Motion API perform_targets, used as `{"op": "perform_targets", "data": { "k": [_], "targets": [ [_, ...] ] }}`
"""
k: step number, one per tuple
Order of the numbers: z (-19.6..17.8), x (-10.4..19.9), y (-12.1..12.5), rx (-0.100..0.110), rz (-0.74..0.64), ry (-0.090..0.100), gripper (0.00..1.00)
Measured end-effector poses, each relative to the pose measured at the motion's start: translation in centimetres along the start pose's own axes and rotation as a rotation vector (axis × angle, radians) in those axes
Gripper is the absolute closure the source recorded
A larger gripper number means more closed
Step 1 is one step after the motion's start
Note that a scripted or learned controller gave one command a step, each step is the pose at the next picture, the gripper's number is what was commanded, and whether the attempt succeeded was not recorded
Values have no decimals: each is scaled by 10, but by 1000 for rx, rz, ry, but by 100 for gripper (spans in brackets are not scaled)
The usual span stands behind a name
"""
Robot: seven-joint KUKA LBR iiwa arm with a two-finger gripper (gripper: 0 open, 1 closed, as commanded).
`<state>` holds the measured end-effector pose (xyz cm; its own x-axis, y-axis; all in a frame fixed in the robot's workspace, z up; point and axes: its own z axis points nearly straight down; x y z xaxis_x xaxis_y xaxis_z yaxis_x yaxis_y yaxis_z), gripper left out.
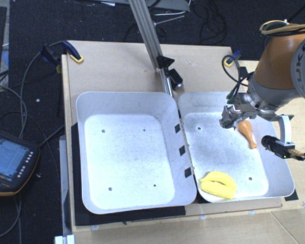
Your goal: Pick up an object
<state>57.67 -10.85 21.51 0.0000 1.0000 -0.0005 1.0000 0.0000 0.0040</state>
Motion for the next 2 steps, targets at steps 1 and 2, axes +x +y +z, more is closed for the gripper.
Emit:
{"op": "perform_targets", "data": {
  "k": [1,2],
  "targets": [
    [-53,0,1,-1,-1,0,100],
    [-35,53,-2,5,-4,1,100]
  ]
}}
